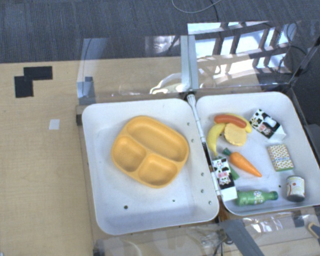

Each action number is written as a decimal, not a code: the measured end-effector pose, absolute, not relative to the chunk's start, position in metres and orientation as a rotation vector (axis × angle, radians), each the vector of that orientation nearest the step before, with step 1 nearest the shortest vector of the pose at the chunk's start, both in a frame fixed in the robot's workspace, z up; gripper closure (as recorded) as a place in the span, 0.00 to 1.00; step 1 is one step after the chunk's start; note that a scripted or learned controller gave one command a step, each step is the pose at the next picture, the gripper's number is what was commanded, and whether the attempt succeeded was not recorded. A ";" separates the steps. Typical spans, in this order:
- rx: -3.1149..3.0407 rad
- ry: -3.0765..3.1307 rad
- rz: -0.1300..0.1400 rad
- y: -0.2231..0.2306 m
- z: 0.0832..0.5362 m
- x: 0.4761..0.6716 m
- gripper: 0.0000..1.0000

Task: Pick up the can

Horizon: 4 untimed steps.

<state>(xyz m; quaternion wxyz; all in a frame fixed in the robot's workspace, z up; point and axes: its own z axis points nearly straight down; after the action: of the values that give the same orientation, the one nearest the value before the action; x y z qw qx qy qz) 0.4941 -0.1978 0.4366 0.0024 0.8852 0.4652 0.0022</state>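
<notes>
While two shallow white bins sit side by side on the counter (34, 165), the can (294, 187) stands upright in the near right corner of the right bin (299, 117), close to that bin's near rim. Just left of the can, a green bottle (256, 197) lies on its side along the near edge. Farther back, a tan cracker-like block (279, 157) lies just beyond the can, and a black-and-white carton (264, 123) rests toward the far right corner. An orange carrot (245, 164) lies diagonally in the middle of the bin, with a second black-and-white carton (223, 175) against the bin's left wall. At the far left of that bin, a banana (214, 138), a round yellow-orange piece (235, 136) and a red sausage (231, 120) cluster together, touching. The left bin (112, 213) holds a yellow divided plate (150, 151) with three compartments, set near its middle. As for the claw, I cannot tell whether it is open or closed.
</notes>
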 end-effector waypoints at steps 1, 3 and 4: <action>2.768 1.467 0.012 -0.197 0.448 0.496 1.00; 2.759 1.475 0.017 -0.196 0.460 0.497 1.00; 2.759 1.475 0.017 -0.196 0.460 0.497 0.00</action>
<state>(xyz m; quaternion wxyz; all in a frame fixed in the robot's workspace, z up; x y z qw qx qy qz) 0.4972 -0.1963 0.4598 0.0065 0.8819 0.4714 0.0053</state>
